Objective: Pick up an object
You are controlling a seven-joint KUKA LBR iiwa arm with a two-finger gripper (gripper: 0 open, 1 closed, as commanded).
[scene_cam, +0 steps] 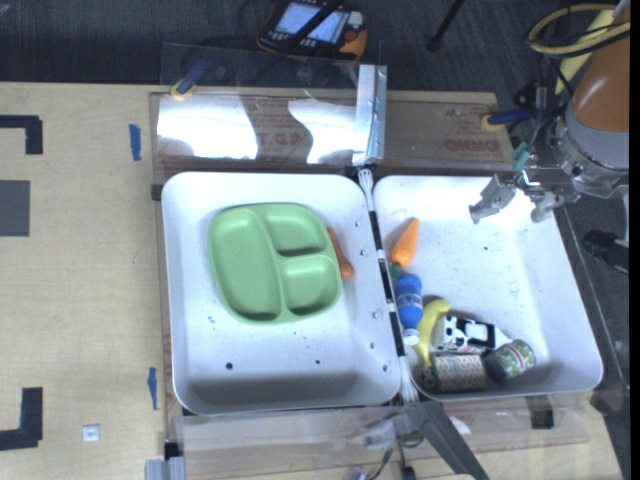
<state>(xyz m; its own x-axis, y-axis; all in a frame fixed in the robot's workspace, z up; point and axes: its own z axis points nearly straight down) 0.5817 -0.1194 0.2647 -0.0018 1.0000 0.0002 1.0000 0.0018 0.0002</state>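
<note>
My gripper point(517, 206) hangs over the far right part of the right bin point(530, 278), open, with nothing between its fingers. Its fingers spread toward the bin floor, well apart from the objects. An orange carrot-like piece point(405, 240) lies by the bin's left wall. Below it sit a blue bottle point(408, 300), a yellow banana point(432, 324), a black-and-white item point(468, 334), a green can point(512, 359) and a speckled grey cylinder point(458, 370), clustered at the near left corner.
The left bin point(200, 358) holds a green divided tray point(272, 260) with a small orange item point(345, 261) at its right edge. A metal divider point(370, 118) and clear panel stand behind the bins. Cables lie at the top right.
</note>
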